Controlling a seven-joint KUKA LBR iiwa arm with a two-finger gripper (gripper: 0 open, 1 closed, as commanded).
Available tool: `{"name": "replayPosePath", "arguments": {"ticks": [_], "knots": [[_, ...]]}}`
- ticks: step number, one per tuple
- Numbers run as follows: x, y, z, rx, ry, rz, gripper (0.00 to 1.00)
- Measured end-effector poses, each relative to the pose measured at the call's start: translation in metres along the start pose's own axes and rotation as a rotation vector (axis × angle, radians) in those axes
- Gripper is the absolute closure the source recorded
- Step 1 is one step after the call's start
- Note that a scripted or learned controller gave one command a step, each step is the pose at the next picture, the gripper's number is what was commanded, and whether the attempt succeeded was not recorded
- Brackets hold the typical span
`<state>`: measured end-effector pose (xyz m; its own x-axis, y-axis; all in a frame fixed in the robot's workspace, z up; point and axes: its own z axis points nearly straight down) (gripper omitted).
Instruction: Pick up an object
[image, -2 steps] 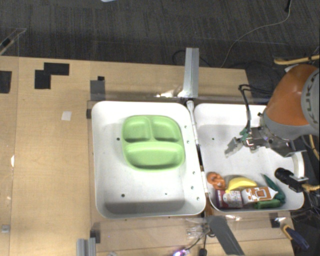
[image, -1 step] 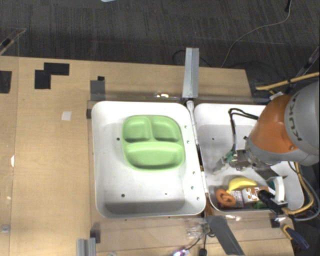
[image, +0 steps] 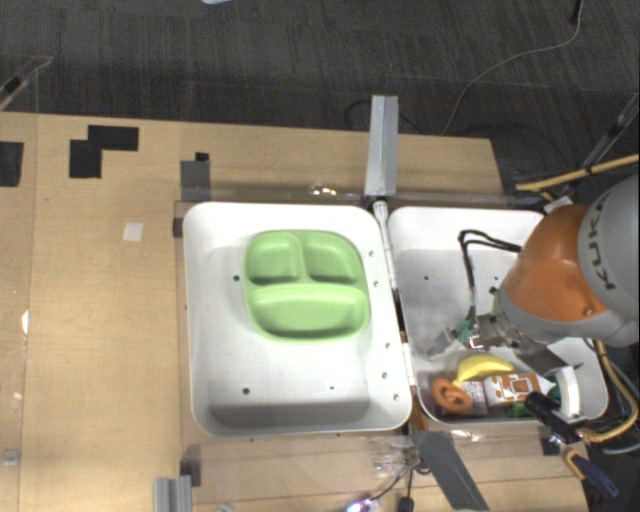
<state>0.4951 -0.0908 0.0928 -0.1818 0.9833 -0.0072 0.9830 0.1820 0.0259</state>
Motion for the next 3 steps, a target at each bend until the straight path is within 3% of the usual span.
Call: {"name": "replayPosePath", "arguments": {"ticks": [1, 2, 3], "knots": [[0.003, 0.002, -0.011, -0.001, 0.008, -0.003, 1.00], [-0.030, -0.012, -0.017, 0.020, 0.007, -0.178, 1.00], [-0.006, -0.005, 0.000, 0.010, -0.001, -0.194, 1.00]]}}
